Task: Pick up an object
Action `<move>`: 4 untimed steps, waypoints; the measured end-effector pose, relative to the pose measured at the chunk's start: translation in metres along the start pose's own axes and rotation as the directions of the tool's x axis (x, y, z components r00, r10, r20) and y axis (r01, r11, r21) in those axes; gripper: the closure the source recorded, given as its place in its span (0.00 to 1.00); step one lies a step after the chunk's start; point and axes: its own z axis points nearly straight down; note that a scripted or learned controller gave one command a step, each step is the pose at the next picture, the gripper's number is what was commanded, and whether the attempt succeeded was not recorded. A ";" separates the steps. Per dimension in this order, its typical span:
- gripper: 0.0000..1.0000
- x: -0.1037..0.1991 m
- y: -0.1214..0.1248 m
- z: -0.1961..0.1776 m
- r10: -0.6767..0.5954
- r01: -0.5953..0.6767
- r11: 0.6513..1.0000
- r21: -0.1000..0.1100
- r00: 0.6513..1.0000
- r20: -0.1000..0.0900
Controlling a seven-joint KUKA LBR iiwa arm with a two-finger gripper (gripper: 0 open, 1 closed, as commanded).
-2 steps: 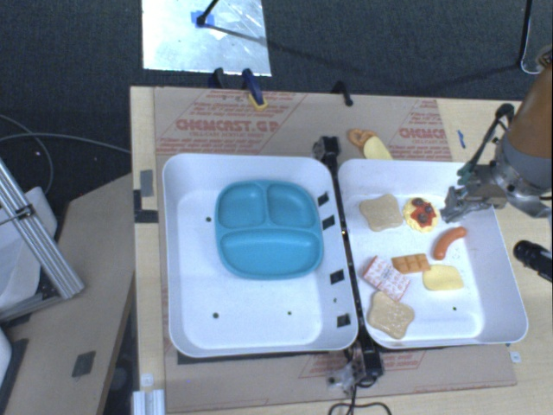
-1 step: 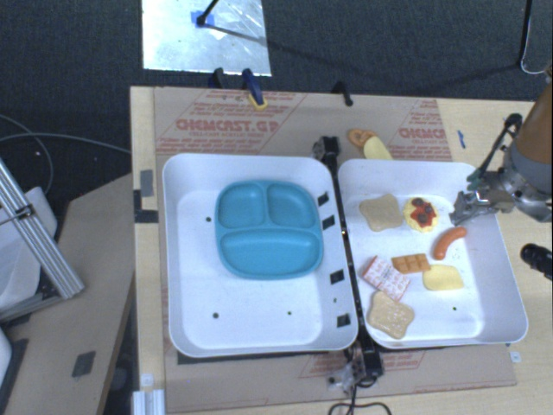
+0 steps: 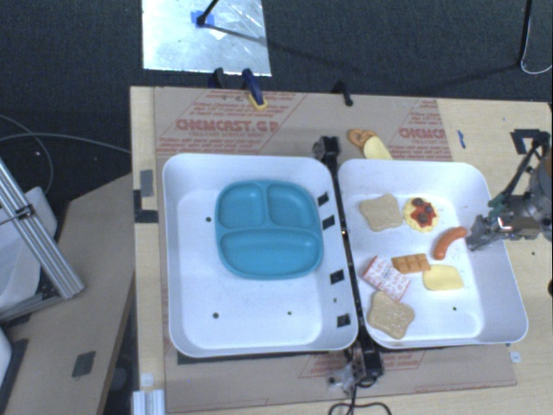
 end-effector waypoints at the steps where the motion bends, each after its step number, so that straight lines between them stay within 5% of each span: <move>1: 1.00 -0.021 0.062 0.058 -0.003 0.003 1.000 0.004 1.000 0.001; 2: 1.00 0.041 0.078 0.014 -0.009 0.009 1.000 -0.001 1.000 -0.001; 4: 1.00 0.161 0.024 0.074 -0.009 0.009 1.000 0.009 1.000 -0.003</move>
